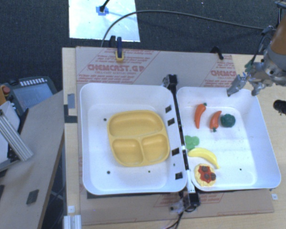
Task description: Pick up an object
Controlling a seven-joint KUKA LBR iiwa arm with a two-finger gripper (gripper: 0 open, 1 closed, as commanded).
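The right bin (262, 156) holds several toy foods. An orange carrot (199, 115), a red pepper (215, 119) and a dark green broccoli (228, 120) lie side by side near its back. A light green leafy piece (192, 141), a yellow banana (203, 155) and a small pizza (205, 174) lie along its left side toward the front. My gripper (243, 89) hangs above the back edge of this bin, up and to the right of the broccoli. Its two fingers stand apart, open, with nothing between them.
The left bin (93, 128) holds a yellow three-compartment tray (136, 137). A black divider strip (176, 132) runs between the bins. A cable (181, 15) crosses the dark floor behind the bench. A teach pendant (31, 93) rests on the table at the left.
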